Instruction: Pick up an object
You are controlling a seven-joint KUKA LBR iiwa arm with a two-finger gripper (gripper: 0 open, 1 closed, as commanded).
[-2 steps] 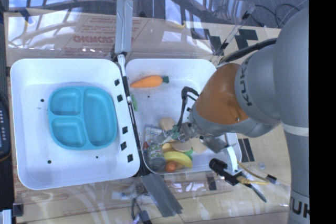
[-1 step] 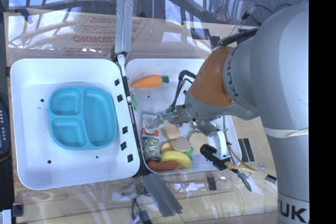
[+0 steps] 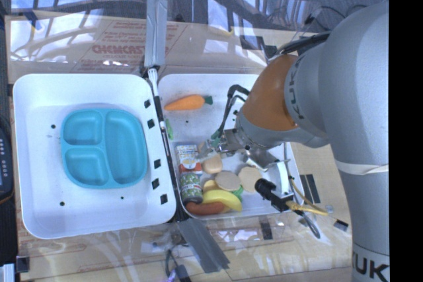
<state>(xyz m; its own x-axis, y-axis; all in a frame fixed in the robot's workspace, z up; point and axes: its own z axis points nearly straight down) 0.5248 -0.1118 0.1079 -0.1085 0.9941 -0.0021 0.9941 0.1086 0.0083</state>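
Observation:
The right bin (image 3: pixel 198 84) holds several toy foods. An orange carrot (image 3: pixel 187 102) lies near its back wall. Along the front left sit a small labelled can (image 3: pixel 190 185), a yellow banana (image 3: pixel 223 199), a red sausage (image 3: pixel 206 209) and round beige pieces (image 3: pixel 228 180). My gripper (image 3: pixel 222 143) hangs low over the middle of this bin, just above and right of the beige pieces, under the orange wrist band (image 3: pixel 271 102). The wrist hides much of the bin's right side.
The left bin (image 3: pixel 33 208) holds a blue divided plate (image 3: pixel 104 147). A grey divider strip (image 3: pixel 156 36) runs between the bins at the back. Cables and a black fitting (image 3: pixel 268 191) trail off the wrist over the right bin's front corner.

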